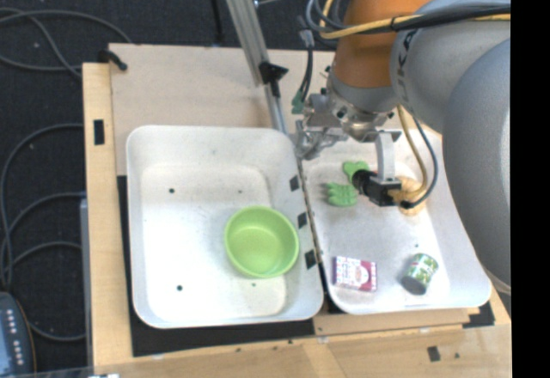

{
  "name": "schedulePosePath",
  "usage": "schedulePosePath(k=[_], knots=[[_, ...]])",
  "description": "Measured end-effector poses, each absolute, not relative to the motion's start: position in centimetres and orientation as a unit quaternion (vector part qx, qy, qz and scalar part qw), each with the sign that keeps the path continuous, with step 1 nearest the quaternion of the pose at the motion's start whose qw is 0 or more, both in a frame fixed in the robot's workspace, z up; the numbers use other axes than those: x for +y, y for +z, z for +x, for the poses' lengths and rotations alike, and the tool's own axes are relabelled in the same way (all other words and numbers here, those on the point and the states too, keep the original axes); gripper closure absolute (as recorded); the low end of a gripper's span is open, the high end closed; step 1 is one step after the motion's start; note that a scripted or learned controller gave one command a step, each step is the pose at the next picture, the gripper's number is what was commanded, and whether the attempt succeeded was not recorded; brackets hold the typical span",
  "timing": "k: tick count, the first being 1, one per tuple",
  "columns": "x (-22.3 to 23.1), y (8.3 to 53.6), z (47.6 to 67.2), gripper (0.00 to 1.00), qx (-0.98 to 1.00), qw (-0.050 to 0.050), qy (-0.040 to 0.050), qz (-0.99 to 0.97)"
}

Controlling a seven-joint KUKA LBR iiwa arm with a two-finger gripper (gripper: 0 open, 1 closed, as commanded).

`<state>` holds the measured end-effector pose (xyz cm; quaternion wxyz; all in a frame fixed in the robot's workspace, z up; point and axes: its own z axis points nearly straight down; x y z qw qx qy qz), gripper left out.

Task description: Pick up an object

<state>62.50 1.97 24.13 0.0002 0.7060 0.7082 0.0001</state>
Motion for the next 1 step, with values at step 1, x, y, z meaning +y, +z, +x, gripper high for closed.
schedulePosePath(k=[1], knots=[[6.16,24.32,63.04,1.00,0.709,0.000,0.0009,0.705]])
